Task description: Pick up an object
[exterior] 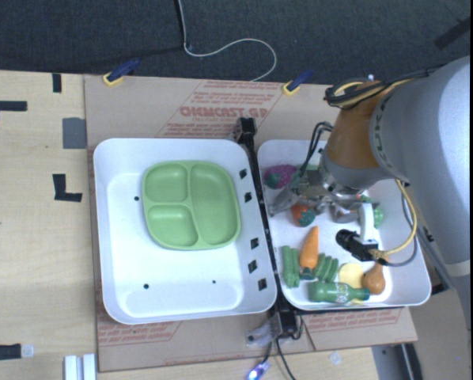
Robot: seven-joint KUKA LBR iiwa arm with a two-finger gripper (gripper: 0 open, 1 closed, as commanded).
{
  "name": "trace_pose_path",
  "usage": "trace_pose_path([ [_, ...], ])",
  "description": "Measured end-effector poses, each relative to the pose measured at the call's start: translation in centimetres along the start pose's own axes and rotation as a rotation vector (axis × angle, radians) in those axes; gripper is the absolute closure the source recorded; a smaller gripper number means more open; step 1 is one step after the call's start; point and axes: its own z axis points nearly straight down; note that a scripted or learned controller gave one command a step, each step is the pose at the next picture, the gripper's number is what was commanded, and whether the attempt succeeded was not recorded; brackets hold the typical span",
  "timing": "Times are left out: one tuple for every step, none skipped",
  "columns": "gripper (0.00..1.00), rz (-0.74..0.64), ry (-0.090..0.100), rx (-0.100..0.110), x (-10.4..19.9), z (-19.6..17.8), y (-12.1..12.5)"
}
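Observation:
The right white bin (410, 291) holds several toy foods. An orange carrot (309, 245) lies in its middle, with green vegetables (325, 269) just below it. A yellow piece (351, 274) and a brown pear (373, 278) sit near the front edge. At the bin's far left lies a purple and green piece (280, 173). My gripper (300, 198) reaches down from the orange-banded wrist (349, 137) into the bin's left half, right above a small red piece (303, 213). I cannot make out anything held.
The left white bin (118, 291) holds a green divided plate (192, 204). A black divider (252, 212) runs between the bins. The grey arm covers the right bin's far right side. A cable (221, 50) lies beyond the bench.

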Motion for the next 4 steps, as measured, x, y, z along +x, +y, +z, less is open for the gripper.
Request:
trace_pose_path([
  [1.00, 0.000, 0.000, -0.002, 0.0, -1.3, 0.0],
  [1.00, 0.001, 0.002, -0.002, -2.1, -0.3, 1.8],
  [1.00, -0.013, 0.005, -0.013, 13.1, -11.1, 2.1],
  [1.00, -0.009, 0.006, -0.012, 19.0, -22.3, -2.6],
])
